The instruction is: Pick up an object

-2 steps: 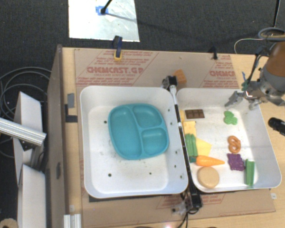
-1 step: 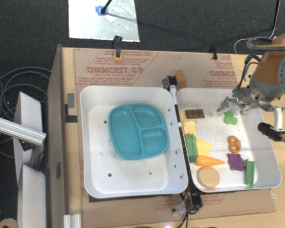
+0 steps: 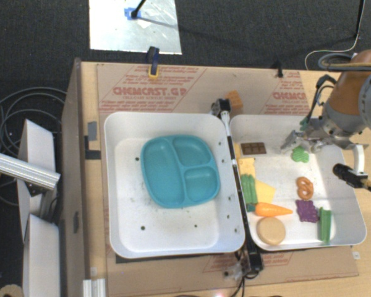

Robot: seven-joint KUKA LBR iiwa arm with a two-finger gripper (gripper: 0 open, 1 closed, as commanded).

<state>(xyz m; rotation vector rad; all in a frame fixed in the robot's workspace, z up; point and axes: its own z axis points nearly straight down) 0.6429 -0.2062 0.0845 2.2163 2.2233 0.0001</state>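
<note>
The right bin [image 3: 352, 228] holds several toy foods. A small green piece [image 3: 300, 156] lies near its far side, with my gripper [image 3: 301, 143] just above and behind it, fingers spread open and nothing between them. Nearer the front lie a pretzel [image 3: 305, 187], purple grapes [image 3: 307, 210], a green stick [image 3: 324, 223], an orange carrot [image 3: 273, 210] and a tan disc [image 3: 271, 230]. A brown rectangle [image 3: 253, 148], a yellow block [image 3: 246, 166], a green ridged piece [image 3: 248, 189] and a yellow wedge [image 3: 265, 193] lie along the bin's left side.
The left bin [image 3: 120, 184] holds a teal divided plate [image 3: 180, 171]. The grey arm with its orange band [image 3: 352, 101] comes in over the right bin's far right corner. Both bins sit on a cardboard sheet [image 3: 173, 88].
</note>
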